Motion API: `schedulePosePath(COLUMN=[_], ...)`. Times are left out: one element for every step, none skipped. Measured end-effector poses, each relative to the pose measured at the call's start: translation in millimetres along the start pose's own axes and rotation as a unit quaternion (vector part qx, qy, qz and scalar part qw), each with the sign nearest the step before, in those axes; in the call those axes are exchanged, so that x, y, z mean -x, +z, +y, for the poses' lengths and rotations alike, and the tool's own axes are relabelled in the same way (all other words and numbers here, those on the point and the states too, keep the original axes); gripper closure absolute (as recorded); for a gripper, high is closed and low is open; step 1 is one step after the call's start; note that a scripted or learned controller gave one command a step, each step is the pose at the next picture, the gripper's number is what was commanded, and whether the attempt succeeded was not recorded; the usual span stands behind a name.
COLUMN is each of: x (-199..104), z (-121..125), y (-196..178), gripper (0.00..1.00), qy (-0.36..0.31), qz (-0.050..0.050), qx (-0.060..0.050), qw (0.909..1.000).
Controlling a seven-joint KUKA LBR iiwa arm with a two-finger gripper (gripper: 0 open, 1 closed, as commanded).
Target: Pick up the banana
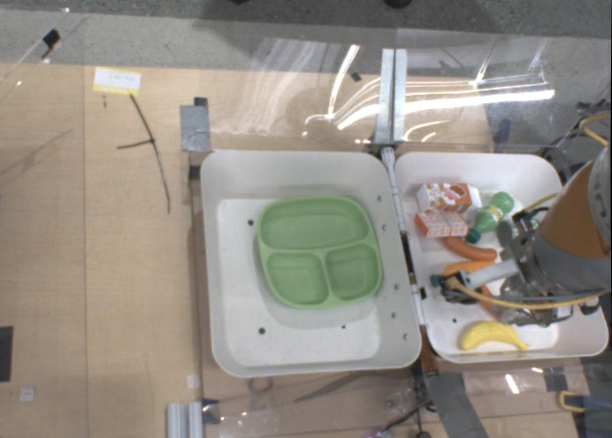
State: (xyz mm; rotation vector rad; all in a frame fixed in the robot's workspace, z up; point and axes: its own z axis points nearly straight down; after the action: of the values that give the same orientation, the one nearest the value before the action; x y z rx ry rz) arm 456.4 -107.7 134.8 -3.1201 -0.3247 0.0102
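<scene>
Two white bins sit side by side before you. The left bin (pixel 220 264) holds a green divided tray (pixel 318 251). The right bin (pixel 535 173) holds the banana (pixel 491 337) near its front edge, plus a small carton (pixel 444 209), a green item (pixel 490 213) and an orange sausage-shaped piece (pixel 470 250). The gripper (pixel 521 278) hangs just above the banana; whether it touches, you cannot tell.

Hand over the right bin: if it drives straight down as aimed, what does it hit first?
Likely the bin floor or the orange stick beside it, not the banana, which lies nearer the front wall. Depth is unclear; the hand is mostly hidden.
</scene>
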Motion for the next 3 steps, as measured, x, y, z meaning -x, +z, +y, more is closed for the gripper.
schedulePosePath(x=[0.1,-15.2,5.0], z=[0.1,-64.8,27.7], y=[0.0,-54.6,-87.8], gripper=[0.0,0.0,0.0], qy=[0.0,-0.006,0.001], qz=[0.0,0.003,0.002], qx=[0.0,0.002,0.002], qw=[1.0,1.0,1.0])
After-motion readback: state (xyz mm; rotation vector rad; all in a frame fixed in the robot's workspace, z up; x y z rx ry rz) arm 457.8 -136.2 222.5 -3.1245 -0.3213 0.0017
